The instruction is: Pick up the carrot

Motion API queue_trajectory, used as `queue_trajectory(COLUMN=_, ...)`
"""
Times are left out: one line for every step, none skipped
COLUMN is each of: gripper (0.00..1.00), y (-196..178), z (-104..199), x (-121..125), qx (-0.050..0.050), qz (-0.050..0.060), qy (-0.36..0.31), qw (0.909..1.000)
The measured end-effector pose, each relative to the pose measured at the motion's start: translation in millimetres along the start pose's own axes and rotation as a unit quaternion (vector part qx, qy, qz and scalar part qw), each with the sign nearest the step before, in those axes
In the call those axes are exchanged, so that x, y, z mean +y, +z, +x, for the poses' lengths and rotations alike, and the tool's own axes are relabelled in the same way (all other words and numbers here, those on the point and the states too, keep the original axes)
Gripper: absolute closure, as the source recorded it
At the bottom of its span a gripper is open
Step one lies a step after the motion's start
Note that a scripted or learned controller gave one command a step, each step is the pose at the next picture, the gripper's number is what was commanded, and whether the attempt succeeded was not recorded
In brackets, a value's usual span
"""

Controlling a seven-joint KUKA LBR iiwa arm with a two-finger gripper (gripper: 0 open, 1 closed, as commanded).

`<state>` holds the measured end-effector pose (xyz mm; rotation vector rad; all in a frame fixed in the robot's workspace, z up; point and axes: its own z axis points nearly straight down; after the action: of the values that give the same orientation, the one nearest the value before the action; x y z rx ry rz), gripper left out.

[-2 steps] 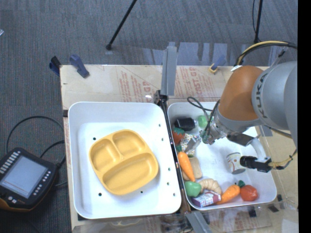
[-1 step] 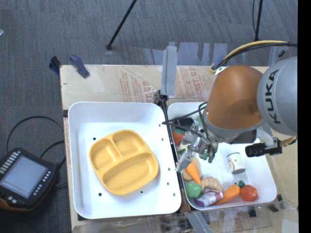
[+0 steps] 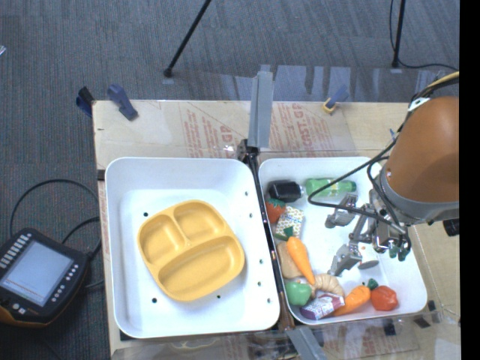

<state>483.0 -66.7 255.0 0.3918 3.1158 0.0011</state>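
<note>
Orange plastic is what I'm after: the carrot point(image 3: 300, 258) lies in the right bin point(image 3: 409, 201), near its left wall, tip pointing toward the near edge and blunt end toward the far side. From my screen it looks like a hollow toy, so I judge it light, stiff and a little slick; I would close across the thick upper half, where the taper won't squeeze it out. I count two carrots, though: a second carrot point(image 3: 355, 298) sits along the near edge, just left of a red tomato point(image 3: 384, 298). Around them I make out one croissant point(image 3: 328, 283), one green fruit point(image 3: 298, 292), one green bottle point(image 3: 328, 186), one black item point(image 3: 284, 190) and one patterned block point(image 3: 290, 221). One yellow divided plate point(image 3: 192, 249) sits in the left bin point(image 3: 120, 201). My gripper point(image 3: 344, 263) hangs right of the carrot, fingers apart and holding nothing.
</note>
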Motion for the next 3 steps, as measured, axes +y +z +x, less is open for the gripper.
queue_trajectory(gripper=0.00, y=-66.3, z=-46.1, x=28.6, qx=-0.001, qz=-0.001, qy=-0.144, qw=0.9896)
queue_trajectory(gripper=0.00, y=70.1, z=-13.7, x=35.4, qx=0.003, qz=-0.001, qy=-0.282, qw=0.9595)
queue_trajectory(gripper=0.00, y=68.9, z=-6.3, x=31.1, qx=0.002, qz=-0.001, qy=-0.395, qw=0.9188)
